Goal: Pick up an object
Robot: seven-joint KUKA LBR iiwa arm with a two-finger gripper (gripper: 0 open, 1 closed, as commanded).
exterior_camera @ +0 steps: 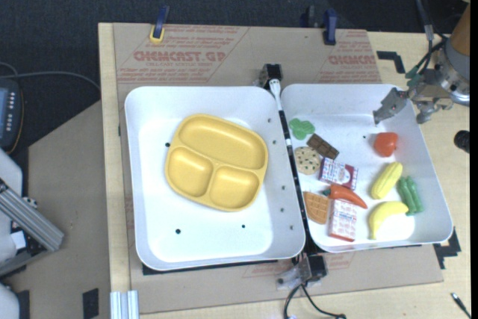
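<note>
**Gripper spread above right bin, nothing held**

Left bin [142, 183]: one yellow divided plate [216, 161], three compartments, sits slightly tilted toward upper-middle of the bin. A few small dark specks on the bin floor, too small to identify.

Right bin [441, 213]: toy food clustered in the middle and lower part. Green leafy piece [301, 128] at upper left near the divider; brown chocolate bar [323, 146] just beside it; cookie [306, 160] below. Small red-white packet [337, 174], waffle [317, 207], orange carrot [348, 196] lying across, second printed packet [343, 221] at the bottom; print unreadable. Red tomato [385, 144] stands apart, upper right. Corn cob [387, 180], green pepper-like piece [409, 195] beside it, banana [386, 216] lowest.

Gripper [407, 108] hangs over the right bin's upper-right corner, fingers splayed apart, nothing between them. Arm is cut off by the right frame edge. Tomato is nearest, just below the fingers, not touching.
</note>
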